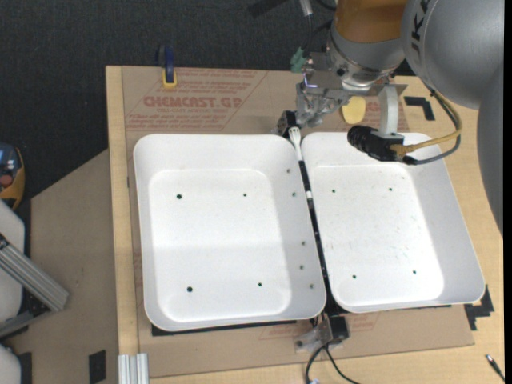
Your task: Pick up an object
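**Inspector:** State your position.

**Gripper:** I, the gripper (312,110), hang above the far rim of the right-hand bin (448,214), at the corner where it meets the left-hand bin (148,214).

**Inspector:** How wide is your grip, and does it hold anything?

**Gripper:** I cannot tell either from this angle, because my own body covers that part.

**Inspector:** Where is the object?

**Gripper:** A small pale yellow piece (354,108) shows just beside me, beyond the right-hand bin's far rim. I cannot tell whether it touches me.
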Action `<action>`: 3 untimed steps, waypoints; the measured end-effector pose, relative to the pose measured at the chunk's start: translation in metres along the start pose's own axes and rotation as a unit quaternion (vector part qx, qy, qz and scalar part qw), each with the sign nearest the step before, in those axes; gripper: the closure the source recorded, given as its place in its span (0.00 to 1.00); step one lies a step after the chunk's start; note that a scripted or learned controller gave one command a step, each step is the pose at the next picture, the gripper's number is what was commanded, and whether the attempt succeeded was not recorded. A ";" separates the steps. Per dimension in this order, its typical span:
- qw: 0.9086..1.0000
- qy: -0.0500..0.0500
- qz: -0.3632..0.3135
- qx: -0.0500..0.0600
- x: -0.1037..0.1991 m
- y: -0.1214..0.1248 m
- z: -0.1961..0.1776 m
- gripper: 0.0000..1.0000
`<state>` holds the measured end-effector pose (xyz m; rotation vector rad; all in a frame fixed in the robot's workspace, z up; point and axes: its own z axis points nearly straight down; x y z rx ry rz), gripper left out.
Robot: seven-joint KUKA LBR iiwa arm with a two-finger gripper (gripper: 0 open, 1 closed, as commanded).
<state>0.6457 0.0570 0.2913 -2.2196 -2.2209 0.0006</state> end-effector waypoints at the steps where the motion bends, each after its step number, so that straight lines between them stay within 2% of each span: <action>1: 1.000 0.000 0.001 0.001 -0.003 -0.024 -0.010 1.00; 2: 1.000 0.000 0.001 0.001 -0.028 -0.059 -0.034 1.00; 3: 1.000 0.000 -0.003 0.001 0.046 -0.035 0.013 1.00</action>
